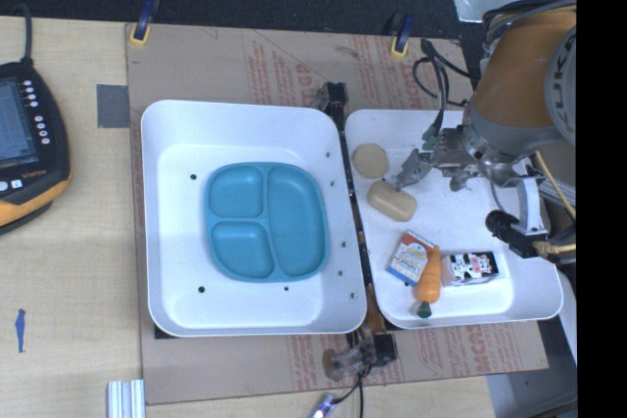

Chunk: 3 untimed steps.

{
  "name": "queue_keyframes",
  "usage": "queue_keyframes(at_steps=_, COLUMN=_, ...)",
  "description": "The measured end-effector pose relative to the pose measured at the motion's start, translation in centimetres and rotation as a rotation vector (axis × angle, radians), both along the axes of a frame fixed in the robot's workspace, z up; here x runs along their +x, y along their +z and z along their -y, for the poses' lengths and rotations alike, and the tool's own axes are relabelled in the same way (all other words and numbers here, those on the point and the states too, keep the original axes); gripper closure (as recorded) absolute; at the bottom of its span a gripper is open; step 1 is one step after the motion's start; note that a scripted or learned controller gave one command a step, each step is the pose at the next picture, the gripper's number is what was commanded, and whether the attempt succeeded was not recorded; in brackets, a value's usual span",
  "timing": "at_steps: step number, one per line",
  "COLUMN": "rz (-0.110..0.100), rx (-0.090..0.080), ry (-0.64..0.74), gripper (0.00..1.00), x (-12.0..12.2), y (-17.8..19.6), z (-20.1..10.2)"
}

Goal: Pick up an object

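Hovering near the right bin's [549,303] far-left corner, the tool [411,171] hangs unclenched, just beside a tan oval sponge [392,202].

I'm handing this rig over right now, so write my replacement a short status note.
Gripper: low in the right bin, nothing between its fingers, just above the tan oval block.
Right bin also holds: round tan disc, small box, carrot, black-and-white pack.
Left bin: blue divided plate.
Done: nothing lifted. Left: grasp and raise one object.
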<state>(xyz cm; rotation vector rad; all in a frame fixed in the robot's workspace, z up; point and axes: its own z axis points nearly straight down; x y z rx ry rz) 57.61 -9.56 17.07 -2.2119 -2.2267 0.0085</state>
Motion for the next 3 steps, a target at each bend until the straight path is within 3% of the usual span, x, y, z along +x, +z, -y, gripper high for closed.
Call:
queue_keyframes(at_steps=1, rz=-0.001, rx=0.001, ry=-0.002, gripper=0.0, x=-0.2, y=-8.0, z=-0.4)
queue_keyframes(at_steps=2, rz=0.002, rx=0.001, ry=-0.002, gripper=0.0, x=-6.1, y=-7.9, z=-0.3)
queue_keyframes(at_steps=3, rz=0.003, rx=0.001, ry=-0.001, gripper=0.0, x=-2.1, y=-7.9, z=0.0)
